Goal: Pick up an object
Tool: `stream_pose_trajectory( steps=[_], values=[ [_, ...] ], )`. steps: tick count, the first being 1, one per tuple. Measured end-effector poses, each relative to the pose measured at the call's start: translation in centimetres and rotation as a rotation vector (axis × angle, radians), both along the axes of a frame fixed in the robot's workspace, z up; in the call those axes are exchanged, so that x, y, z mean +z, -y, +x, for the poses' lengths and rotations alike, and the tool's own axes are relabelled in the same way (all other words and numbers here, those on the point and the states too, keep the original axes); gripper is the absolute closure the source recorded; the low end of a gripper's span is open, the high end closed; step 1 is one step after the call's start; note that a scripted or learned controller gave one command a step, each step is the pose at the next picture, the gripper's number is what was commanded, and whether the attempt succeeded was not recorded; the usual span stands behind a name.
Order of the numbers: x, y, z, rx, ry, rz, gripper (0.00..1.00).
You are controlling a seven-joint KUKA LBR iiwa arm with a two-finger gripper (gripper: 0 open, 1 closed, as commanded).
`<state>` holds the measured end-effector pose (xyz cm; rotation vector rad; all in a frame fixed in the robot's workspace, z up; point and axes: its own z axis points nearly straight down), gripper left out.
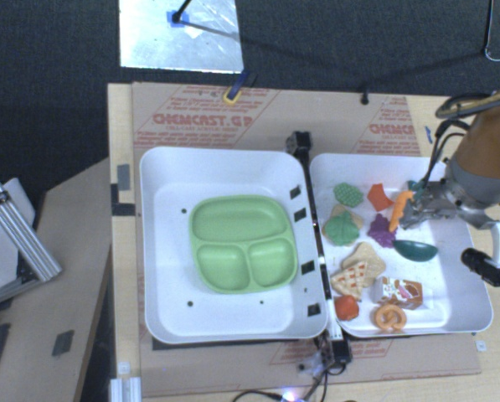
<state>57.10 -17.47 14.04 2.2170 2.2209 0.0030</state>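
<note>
Hand, finger state indiscernible, hovers in the right bin just beside the orange carrot, with the teal spoon near that carrot.

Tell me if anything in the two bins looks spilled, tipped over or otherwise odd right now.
Nothing stands out. The green divided plate lies flat in the left bin. The toy foods, including a pizza slice and pretzel, lie loose but inside the right bin. The gripper hangs beside the carrot.
</note>
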Motion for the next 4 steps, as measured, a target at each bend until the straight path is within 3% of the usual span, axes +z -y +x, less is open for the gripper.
stream_pose_trajectory(
  steps=[1,2,4],
  values=[
    [6.5,0.0,0.2,0.003,0.004,-0.001,1.00],
    [8.5,0.1,0.3,0.003,0.000,0.000,1.00],
    [8.5,-11.5,5.8,0.010,0.001,0.003,1.00]
  ],
)
